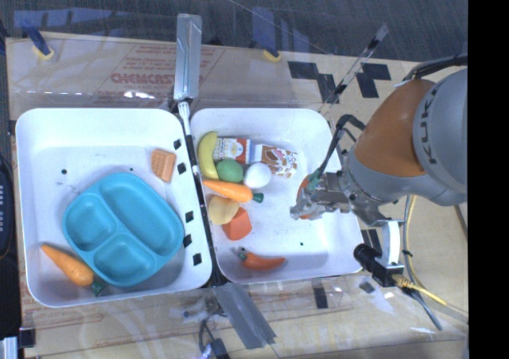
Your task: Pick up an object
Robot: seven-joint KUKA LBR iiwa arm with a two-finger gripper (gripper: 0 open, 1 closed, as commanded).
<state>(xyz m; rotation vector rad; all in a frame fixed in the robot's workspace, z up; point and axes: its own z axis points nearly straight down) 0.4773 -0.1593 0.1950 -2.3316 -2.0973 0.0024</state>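
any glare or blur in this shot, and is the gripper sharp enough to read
Camera view: streaky reflections run across the clear panel behind the bins, washing out its red lettering; the white bins are bright and evenly lit, with soft shadows under the blue tray; the gripper is small and slightly soft, so its state is unreadable.

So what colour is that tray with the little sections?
Light blue tray, seen in the camera view.
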